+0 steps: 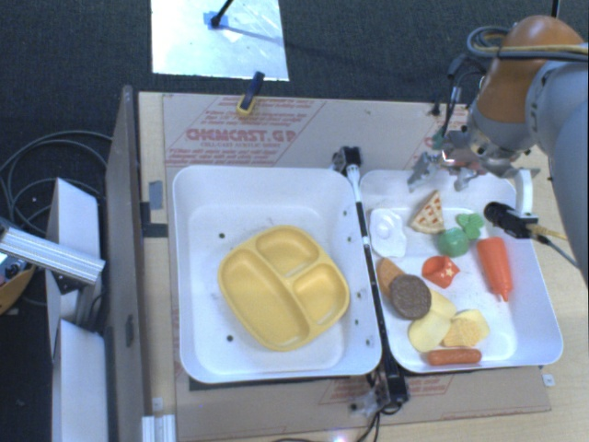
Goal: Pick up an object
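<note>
— One gripper point(448, 167) hangs over the back edge of the right bin point(543, 325). Its two fingers look spread apart, with nothing between them. The view is a bit fuzzy there, so that is a best guess.

— Why is it up at that spot?

— Most likely it is lining up over the toy food. The closest piece is the waffle slice point(428, 214), just below and a little to the left of the fingers. The arm point(543, 81) comes in from the right, grey with an orange part near the top.

— What else could it pick?

— The right bin is full of play food, all lying loose so any piece can be grabbed. There is a fried egg point(387, 231), a green pepper point(457, 236), a carrot point(495, 265), a red piece point(440, 270), a brown cookie point(409, 295), a pale potato slice point(429, 330), a cheese chunk point(467, 328) and a sausage point(453, 357). Many touch each other near the front, which could make a clean grab hard. The waffle slice sits more on its own.

— And the other bin?

— The left bin point(207, 247) holds a yellow tray point(282, 286) with three parts. It lies flat and a bit turned.

— Any words to read?

— Yes. The cardboard point(304, 122) under the bins has red letters that seem to say "CHEMCAST GP". The small print below is too tiny to read.
</note>
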Available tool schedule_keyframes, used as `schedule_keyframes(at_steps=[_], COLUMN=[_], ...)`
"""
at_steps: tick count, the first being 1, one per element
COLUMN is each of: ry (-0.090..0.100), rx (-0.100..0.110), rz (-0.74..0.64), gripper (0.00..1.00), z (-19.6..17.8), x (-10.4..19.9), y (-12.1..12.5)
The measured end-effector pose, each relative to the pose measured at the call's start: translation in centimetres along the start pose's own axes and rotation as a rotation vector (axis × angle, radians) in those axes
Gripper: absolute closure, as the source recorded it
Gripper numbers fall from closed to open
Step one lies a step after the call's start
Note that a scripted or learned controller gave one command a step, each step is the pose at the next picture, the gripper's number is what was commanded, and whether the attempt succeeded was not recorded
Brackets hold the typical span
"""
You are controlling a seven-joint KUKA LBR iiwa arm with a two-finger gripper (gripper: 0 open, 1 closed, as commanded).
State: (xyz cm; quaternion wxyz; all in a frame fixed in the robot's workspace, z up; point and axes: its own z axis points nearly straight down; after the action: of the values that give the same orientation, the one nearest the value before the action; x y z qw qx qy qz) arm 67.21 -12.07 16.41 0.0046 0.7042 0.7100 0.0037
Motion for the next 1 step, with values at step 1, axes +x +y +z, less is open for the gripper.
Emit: schedule_keyframes(at_steps=[1], ry=[0.002], rx=[0.012], rz=[0.008], gripper=[0.0], z=[8.06], x=[0.06], y=[-3.57])
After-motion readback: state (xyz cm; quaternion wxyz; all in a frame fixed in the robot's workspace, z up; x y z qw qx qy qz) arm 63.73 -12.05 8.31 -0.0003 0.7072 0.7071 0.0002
